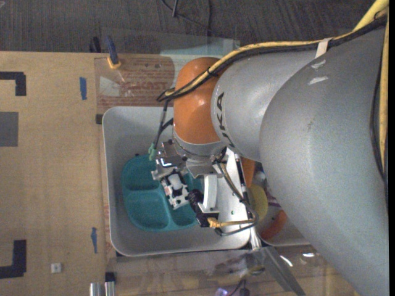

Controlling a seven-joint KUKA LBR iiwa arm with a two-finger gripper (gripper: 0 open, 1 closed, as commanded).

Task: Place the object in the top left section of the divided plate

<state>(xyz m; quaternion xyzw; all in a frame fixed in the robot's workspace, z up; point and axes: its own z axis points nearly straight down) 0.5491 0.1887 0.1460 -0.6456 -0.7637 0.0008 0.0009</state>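
A teal divided plate (141, 195) lies in the left white bin (110, 165), with its compartments open to the camera on the left side. My gripper (176, 190) hangs over the plate's right part, below the orange wrist band (194, 103). The wrist and its cables cover the plate's right edge. A small green piece (150, 148) shows at the plate's upper rim beside the gripper; I cannot tell what it is. Nothing lies in the compartments that show.
The big grey arm (308, 134) covers most of the right bin, where a yellow item (258, 203) and an orange item (275, 224) peek out. A wooden board (139, 79) with a blue clamp (112, 51) lies behind the left bin.
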